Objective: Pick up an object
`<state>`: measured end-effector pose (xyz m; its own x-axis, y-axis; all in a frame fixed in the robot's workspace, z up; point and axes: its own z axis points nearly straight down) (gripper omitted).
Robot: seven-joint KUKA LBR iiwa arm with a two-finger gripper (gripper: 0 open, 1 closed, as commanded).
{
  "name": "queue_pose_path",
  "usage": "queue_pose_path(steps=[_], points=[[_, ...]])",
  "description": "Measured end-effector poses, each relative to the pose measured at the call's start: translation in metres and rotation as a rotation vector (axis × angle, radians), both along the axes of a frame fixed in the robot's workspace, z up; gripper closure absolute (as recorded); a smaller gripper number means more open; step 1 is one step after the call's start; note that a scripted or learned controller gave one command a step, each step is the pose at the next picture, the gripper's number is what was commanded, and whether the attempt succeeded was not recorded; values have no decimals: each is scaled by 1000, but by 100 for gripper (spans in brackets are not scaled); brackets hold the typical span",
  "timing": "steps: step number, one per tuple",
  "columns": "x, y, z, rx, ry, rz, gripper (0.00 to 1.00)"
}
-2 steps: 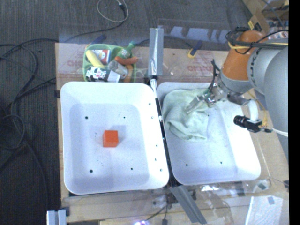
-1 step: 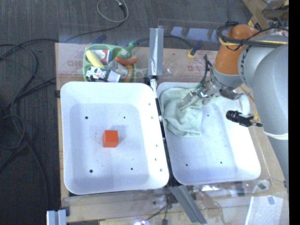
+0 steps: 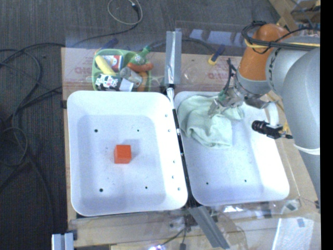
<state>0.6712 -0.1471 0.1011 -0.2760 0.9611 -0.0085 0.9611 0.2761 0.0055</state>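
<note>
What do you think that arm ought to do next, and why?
Probably press down a little onto the pale green cloth and pinch it. The gripper sits right at the cloth's upper right edge in the right bin, whereas the orange cube lies far off in the left bin, so the cloth looks like the nearest catch.

Soft crumpled cloth (image 3: 208,123), glossy bins (image 3: 83,108)

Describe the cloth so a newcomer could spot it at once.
Two white bins sit side by side; take the right bin, the one the arm reaches over. The cloth lies crumpled in its far left corner, with the gripper at its upper edge. It is pale green and soft, unlike the small orange block in the left bin.
</note>
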Motion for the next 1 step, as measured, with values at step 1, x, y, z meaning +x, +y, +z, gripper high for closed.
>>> queue_pose_path(steps=[1], points=[[-3, 55, 85, 6, 10, -33, 100]])
